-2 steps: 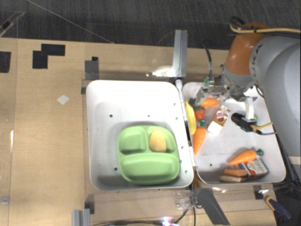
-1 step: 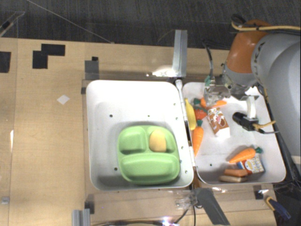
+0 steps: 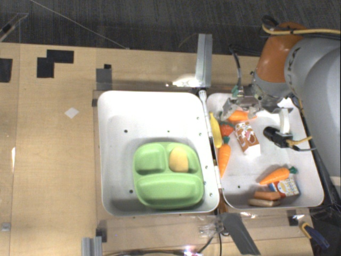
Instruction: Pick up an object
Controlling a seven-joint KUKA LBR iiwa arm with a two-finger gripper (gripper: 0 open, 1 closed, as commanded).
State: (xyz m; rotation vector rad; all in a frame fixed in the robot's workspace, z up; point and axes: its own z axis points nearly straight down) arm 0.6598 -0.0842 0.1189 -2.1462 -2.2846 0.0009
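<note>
Here the gripper (image 3: 241, 106) sits low in the upper part of the right bin (image 3: 311, 196), in the upper right of the frame. An orange thing (image 3: 238, 116), maybe a toy carrot, lies right under it, with its long side running left to right. I cannot tell how the jaws stand, or if they touch it. A snack box (image 3: 246, 136) lies just below, and a longer carrot (image 3: 224, 157) lies below left.
</note>
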